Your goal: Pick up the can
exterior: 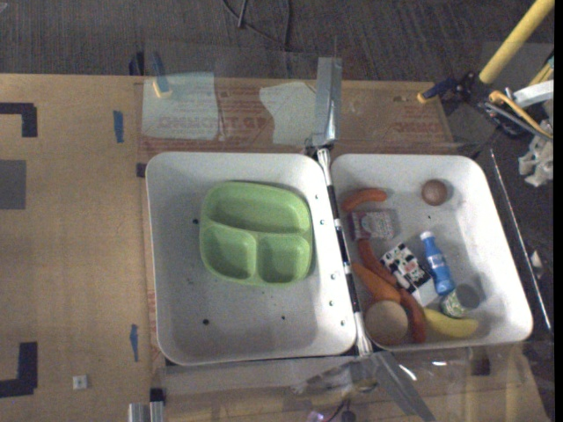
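Note:
The can (464, 298) looks like a small one with a dark grey top and a greenish side. It rests near the front right corner of the right bin (497, 236). It touches the banana (454, 326) in front of it and lies just right of the blue bottle (437, 264). A grey, can-like item with a red end (376, 225) lies on its side near the bin's left wall.
The right bin also holds a red sausage (363, 199), a brown ball (435, 191), an orange carrot (373, 272), a black-and-white box (405, 265), a tan round item (386, 321) and a second sausage (415, 317). The left bin (176, 306) holds a green divided plate (257, 233).

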Robot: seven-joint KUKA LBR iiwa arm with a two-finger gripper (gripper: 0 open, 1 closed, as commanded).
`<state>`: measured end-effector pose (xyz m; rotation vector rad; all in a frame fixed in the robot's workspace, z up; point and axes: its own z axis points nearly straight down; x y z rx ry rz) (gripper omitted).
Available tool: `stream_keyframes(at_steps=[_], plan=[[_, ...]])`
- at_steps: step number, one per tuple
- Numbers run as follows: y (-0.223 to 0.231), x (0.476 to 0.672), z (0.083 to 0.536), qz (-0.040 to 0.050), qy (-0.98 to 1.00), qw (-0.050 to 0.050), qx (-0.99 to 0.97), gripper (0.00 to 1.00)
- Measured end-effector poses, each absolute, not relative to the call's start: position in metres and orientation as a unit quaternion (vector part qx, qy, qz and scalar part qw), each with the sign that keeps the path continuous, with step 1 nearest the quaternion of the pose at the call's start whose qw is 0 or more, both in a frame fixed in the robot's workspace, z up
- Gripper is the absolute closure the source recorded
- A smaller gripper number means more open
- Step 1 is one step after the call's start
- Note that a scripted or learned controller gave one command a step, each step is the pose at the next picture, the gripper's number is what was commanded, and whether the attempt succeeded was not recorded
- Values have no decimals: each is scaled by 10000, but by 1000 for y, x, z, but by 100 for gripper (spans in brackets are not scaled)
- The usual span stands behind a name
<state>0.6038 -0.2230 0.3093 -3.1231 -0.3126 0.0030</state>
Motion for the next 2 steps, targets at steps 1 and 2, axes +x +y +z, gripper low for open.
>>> stream_keyframes(at_steps=[1, 2], plan=[[-223, 604, 319, 6, -993, 21, -9951, 100], [-223, 605, 329, 3, -993, 28, -9950, 100]])
